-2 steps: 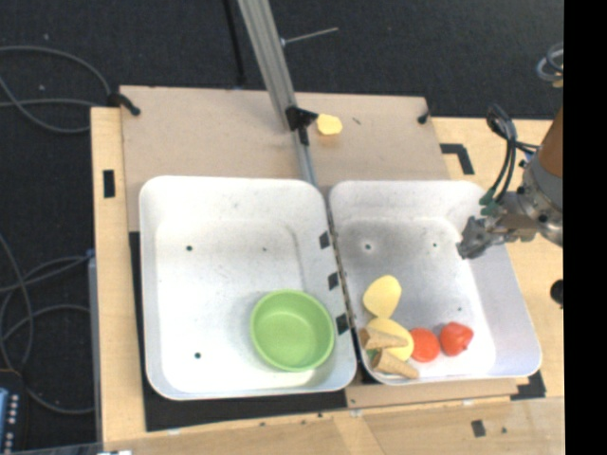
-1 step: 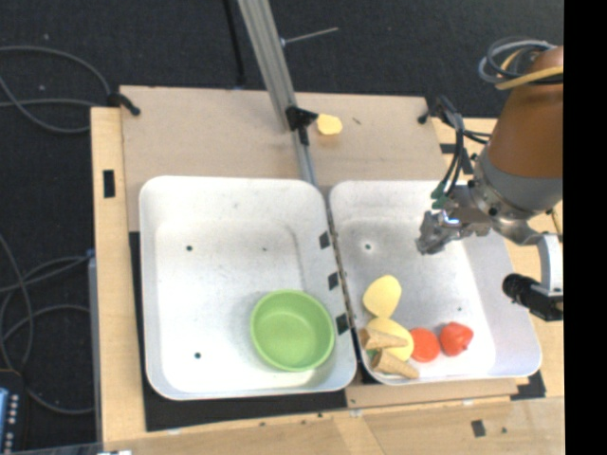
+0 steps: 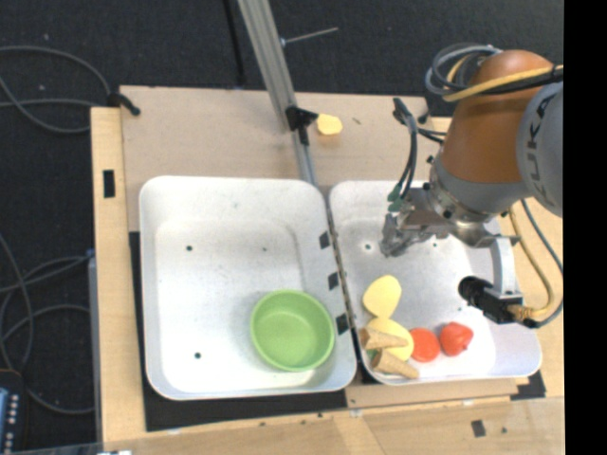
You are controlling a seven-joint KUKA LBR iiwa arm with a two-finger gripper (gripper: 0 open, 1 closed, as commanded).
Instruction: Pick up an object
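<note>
Camera view looks down on the wooden surface [image 3: 209, 136] with its two shallow white plastic bins side by side. The left bin [image 3: 190, 226] holds a round lime-green plastic bowl [image 3: 292, 329], sitting upright near its front right corner. The right bin [image 3: 436, 363] carries the likely pick targets, all bunched along its front edge: a pale yellow rounded toy fruit [image 3: 382, 295], a cluster of tan and yellow wedge-shaped pieces [image 3: 390, 345] just in front of it, and two small red rounded toys [image 3: 442, 341] close beside them to the right. A small yellow piece [image 3: 329, 124] lies well apart, on the bare board behind the bins beside the metal post [image 3: 270, 60].

The grey arm with the orange band reaches in from the right, and its hand [image 3: 398, 238] hangs over the back half of the right bin, behind the yellow fruit and apart from it. Nothing sits between its fingers; whether they are spread or pressed together I cannot tell from this angle.

My reading is that the step in hand is the approach, with no grasp made yet. The next move calls for shifting the hand toward the bin's front, centring over one piece, probably the yellow fruit since it stands a little clear of the cluster, and descending with the fingers straddling it. The crowding at the front wall could let a neighbour get nudged or caught.
</note>
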